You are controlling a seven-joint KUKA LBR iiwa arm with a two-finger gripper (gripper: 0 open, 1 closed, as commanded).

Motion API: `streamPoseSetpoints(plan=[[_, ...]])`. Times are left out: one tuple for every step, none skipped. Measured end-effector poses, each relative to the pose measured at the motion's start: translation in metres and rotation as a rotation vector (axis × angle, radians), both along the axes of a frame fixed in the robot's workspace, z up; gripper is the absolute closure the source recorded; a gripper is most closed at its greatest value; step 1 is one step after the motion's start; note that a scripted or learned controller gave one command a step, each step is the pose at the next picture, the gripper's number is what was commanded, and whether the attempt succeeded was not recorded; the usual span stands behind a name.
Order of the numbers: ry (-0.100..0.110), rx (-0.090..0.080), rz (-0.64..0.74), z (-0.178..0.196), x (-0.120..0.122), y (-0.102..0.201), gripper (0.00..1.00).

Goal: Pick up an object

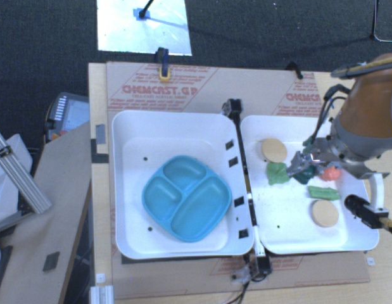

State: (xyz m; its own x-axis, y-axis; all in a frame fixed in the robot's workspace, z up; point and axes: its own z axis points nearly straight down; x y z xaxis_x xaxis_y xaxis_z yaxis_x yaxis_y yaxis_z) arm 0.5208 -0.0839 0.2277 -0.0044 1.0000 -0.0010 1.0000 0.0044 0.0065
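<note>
Claw (301,165) among two tan discs (273,149), three green pieces (277,173)

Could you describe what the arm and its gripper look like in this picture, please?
The arm is a thick rounded body with a broad orange band and grey casing below it. Dark cables loop along its left side toward the wrist. The gripper is a small grey metal piece with dark parts, much slimmer than the arm.
</note>
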Motion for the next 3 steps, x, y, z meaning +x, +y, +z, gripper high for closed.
streamPoseSetpoints(plan=[[0.000, 0.000, 0.000, 0.051, 0.002, 0.000, 1.00], [0.003, 0.002, 0.004, 0.048, 0.007, 0.046, 1.00], [0.003, 0.002, 0.005, 0.048, 0.020, 0.098, 1.00]])
